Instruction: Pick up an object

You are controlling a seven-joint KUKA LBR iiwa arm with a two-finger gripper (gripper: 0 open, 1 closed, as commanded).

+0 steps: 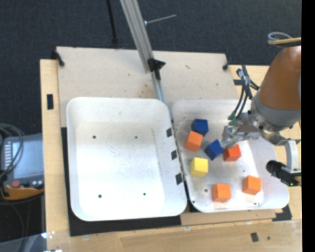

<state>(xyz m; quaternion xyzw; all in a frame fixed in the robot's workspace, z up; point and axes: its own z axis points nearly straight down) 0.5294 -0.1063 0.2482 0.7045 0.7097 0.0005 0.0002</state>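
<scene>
- Nearest the camera, two orange cubes are seen at the near edge of the right bin (275,201): one (221,192) to the left, one (251,185) to the right.
- Farther in, a yellow cube (199,166), a blue cube (213,149) and an orange-red cube (231,153) are found.
- At the far left, another orange cube (193,140) touches a second blue cube (200,126).
- The gripper (230,139) is lowered just above the blue and orange-red cubes; its jaw state cannot be told.
- The left bin (121,156) lies alongside.
- No legible writing is seen.
</scene>
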